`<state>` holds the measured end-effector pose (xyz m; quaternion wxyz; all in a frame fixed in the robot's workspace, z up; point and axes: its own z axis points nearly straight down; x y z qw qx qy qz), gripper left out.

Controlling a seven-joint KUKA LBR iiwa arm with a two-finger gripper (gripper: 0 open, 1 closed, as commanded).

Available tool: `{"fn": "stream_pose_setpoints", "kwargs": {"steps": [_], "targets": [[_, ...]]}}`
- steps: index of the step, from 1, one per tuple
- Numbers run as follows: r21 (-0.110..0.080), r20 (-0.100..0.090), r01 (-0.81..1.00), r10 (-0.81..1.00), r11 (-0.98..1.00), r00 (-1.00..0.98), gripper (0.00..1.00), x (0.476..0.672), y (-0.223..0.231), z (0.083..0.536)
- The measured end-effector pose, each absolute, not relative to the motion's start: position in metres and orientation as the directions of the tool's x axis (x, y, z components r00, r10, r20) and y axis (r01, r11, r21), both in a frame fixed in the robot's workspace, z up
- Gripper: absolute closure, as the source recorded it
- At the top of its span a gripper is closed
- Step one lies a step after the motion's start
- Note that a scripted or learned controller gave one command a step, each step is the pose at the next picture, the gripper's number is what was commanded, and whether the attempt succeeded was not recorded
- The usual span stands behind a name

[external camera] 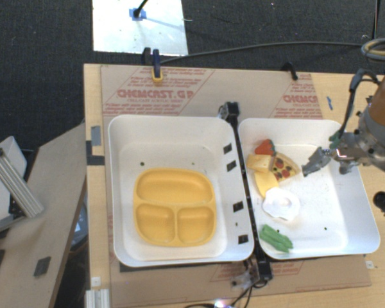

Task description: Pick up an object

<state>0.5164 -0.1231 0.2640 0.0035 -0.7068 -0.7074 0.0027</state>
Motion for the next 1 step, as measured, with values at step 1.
{"fn": "stream_pose_setpoints", "kwargs": {"steps": [1], "targets": [[0.002, -0.001, 1.0, 1.0, 0.003, -0.003, 0.0, 0.5184, -0.123, 0.2691]]}}
